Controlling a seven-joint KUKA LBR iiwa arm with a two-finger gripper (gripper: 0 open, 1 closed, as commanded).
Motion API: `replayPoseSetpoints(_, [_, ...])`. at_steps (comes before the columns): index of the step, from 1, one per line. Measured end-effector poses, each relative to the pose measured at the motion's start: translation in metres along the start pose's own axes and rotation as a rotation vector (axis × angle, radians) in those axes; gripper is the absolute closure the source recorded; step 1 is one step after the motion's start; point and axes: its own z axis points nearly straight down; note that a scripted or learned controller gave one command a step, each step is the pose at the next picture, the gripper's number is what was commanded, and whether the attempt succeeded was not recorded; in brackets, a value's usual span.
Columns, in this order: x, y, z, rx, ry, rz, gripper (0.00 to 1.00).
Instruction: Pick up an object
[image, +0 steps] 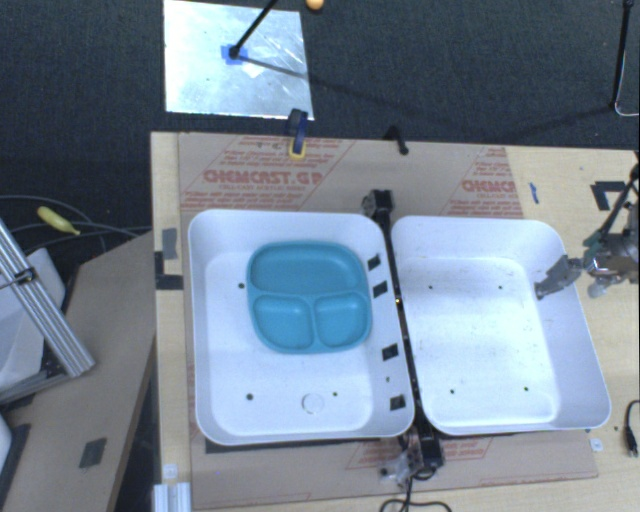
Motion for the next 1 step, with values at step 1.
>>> replayPoseSetpoints(1, [0.0522, 0.0155, -0.2263, -0.016, -0.003, -0.006, 0.0])
